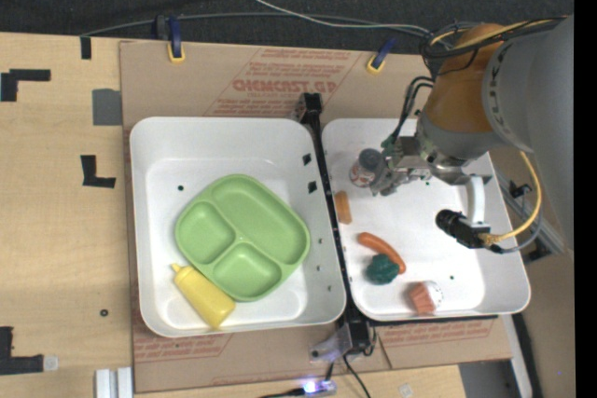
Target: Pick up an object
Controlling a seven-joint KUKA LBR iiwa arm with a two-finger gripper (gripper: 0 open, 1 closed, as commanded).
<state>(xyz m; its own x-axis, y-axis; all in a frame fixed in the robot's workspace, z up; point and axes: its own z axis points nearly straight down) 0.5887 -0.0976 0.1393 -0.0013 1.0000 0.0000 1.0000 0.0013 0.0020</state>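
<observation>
End effector [384,177] low at right bin [504,294] upper left, beside small can [366,167], opening not discernible; nearest pick candidate, carrot [381,247], just below toward near rim, long axis slanting down-right, beside green lump [381,270].

From my end both white bins [149,200] look like smooth, slightly glossy plastic. The green divided plate [242,238] is plastic too, more of a satin sheen, and the yellow bottle [201,294] reads as soft-looking matt plastic. The toy carrot [381,249] looks a bit shiny, the dark green lump [381,270] beside it duller. Under the bins there's a brown cardboard sheet [280,84] with red print, flat and matt, on a pale wood-grain bench [56,228]. The arm [522,98] shell is smooth grey with a glossy orange band.
</observation>
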